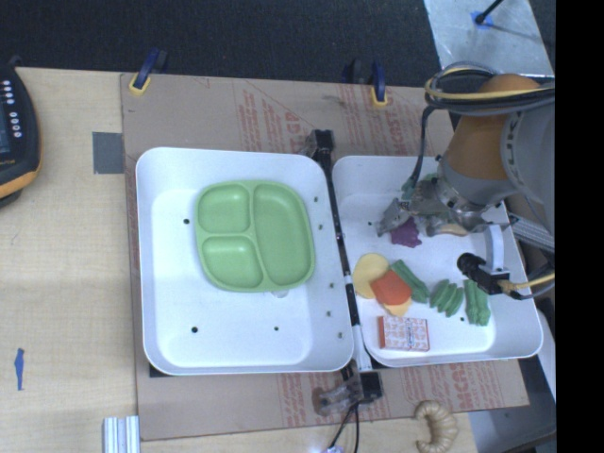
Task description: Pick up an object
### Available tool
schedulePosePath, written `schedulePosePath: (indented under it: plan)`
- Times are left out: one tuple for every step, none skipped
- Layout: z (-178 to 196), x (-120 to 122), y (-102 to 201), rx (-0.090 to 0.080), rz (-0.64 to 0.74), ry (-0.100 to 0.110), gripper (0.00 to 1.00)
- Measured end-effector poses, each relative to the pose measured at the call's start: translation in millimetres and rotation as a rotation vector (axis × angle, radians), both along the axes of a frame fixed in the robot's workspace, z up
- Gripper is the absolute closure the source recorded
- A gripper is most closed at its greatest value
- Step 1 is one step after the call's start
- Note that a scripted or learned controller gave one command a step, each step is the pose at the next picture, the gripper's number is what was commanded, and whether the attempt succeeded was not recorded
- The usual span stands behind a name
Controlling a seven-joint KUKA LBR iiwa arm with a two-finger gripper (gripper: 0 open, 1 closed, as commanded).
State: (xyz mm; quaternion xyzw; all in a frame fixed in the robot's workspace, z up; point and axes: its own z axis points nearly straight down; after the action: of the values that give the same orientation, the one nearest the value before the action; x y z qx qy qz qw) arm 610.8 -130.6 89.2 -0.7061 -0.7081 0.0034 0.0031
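Wood-topped bench under cardboard carries two white bins: your left bin (160, 253) holds one green divided plate (255, 234), your right bin (514, 343) the clutter. Your gripper (404, 217) sits low over one purple piece (406, 235); whether it's parted or pinched, I cannot tell. Judge this the grasp step; next comes a clean lift. Count three green pieces (448, 295), one yellow-and-red piece (382, 279), one card (403, 332).

This looks like a robotics lab or test cell. A pale wood surface (66, 281) carries a cardboard sheet (236, 111) held by blue and yellow clamps (146, 69) along its far edge. Two white bins (160, 338) sit side by side on it, joined by black brackets (323, 142). A handheld control pendant (14, 130) rests at the far left, and cables (453, 83) loop over the grey and orange arm (491, 140) at the right.
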Motion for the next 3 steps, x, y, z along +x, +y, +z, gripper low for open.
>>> schedulePosePath:
  plan:
    - [13.7, 1.8, -0.9, -0.001, -0.001, -0.004, 1.0]
    - [13.4, 1.7, -0.9, -0.002, 0.0, -0.004, 0.0]
    - [24.1, 1.8, -2.0, -0.003, -0.001, -0.003, 1.0]
